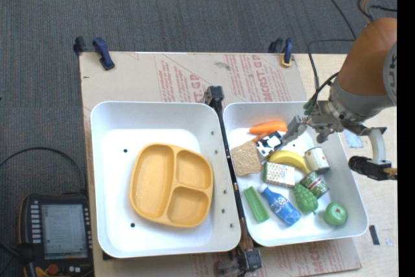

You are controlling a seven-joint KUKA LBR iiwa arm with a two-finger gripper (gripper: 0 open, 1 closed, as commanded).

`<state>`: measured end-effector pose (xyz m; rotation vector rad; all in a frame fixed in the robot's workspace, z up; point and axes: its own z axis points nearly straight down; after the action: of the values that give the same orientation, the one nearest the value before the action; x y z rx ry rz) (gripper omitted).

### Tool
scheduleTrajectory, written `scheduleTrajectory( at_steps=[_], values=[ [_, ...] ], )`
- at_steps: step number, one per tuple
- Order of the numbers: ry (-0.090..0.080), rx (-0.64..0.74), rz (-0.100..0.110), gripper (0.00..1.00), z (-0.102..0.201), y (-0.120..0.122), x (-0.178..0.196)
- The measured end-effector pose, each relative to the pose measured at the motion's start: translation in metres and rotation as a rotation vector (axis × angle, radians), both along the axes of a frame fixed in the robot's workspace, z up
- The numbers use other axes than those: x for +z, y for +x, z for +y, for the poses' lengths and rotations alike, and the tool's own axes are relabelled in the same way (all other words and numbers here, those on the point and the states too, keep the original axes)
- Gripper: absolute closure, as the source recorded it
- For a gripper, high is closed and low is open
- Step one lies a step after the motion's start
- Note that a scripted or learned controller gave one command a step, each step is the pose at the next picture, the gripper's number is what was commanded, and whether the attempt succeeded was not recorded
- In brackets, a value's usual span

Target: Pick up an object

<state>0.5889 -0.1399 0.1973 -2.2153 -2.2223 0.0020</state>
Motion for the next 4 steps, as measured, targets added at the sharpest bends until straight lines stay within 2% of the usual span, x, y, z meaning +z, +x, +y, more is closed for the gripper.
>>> scheduleTrajectory(
  at_steps=[1, 2, 3, 4],
  values=[
    [-0.001, -0.002, -0.002, 0.0, 0.023, 0.03, -0.083],
    [0.0, 0.001, -0.001, 0.0, 0.048, 0.055, -0.111],
    [0.001, 0.003, 0.001, 1.0, 0.049, 0.055, -0.101],
    [0.0, 0.004, 0.001, 0.0, 0.049, 0.055, -0.101]
  ],
)
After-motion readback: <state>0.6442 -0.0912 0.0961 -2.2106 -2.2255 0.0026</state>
